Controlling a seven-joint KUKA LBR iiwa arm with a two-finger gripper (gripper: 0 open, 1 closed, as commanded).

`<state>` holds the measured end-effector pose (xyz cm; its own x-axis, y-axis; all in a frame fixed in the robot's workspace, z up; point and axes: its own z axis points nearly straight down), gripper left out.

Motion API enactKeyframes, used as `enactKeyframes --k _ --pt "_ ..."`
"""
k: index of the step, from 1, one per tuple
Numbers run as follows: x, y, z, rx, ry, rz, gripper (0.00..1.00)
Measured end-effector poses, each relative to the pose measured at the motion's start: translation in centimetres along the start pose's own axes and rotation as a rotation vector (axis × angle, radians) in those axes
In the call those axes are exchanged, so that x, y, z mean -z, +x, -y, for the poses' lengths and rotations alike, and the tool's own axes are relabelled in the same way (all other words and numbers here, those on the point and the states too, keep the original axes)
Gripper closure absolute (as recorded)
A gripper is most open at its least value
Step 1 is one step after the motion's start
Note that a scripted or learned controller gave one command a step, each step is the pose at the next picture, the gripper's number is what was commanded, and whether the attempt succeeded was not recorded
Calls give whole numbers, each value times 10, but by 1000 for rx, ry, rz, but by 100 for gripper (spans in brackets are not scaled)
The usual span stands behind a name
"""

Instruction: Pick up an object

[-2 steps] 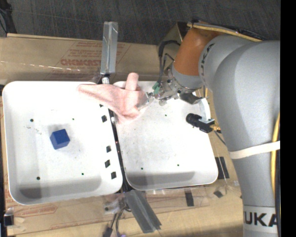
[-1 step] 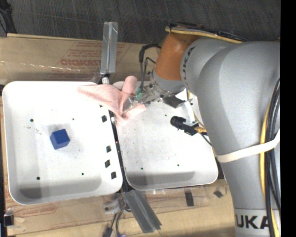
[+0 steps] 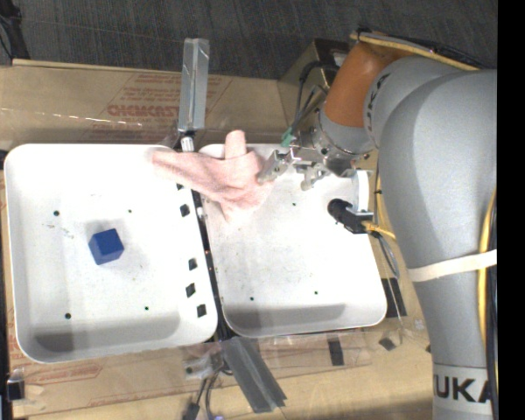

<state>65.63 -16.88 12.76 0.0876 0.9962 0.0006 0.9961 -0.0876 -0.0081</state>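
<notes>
A pink cloth (image 3: 219, 175) lies crumpled over the back end of the divider between the two bins, with most of it in the right bin (image 3: 297, 261). A blue cube (image 3: 106, 245) sits in the left bin (image 3: 52, 182), left of centre. My gripper (image 3: 290, 171) hangs low over the back of the right bin, just right of the cloth. Its fingers stand apart, and the left fingertip (image 3: 269, 171) is at the cloth's right edge. Nothing shows between the fingers.
A grey metal bar (image 3: 194, 81) stands behind the bins at the divider. Brown cardboard (image 3: 87, 103) lies under and behind the bins. The arm's bulky grey body (image 3: 437, 191) covers the right side of the bench.
</notes>
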Motion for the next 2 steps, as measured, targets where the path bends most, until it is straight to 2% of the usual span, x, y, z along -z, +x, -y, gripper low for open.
enactKeyframes --k 1,2 --pt "98 3 22 -54 -2 0 0" --pt "-37 47 3 72 -5 0 0"
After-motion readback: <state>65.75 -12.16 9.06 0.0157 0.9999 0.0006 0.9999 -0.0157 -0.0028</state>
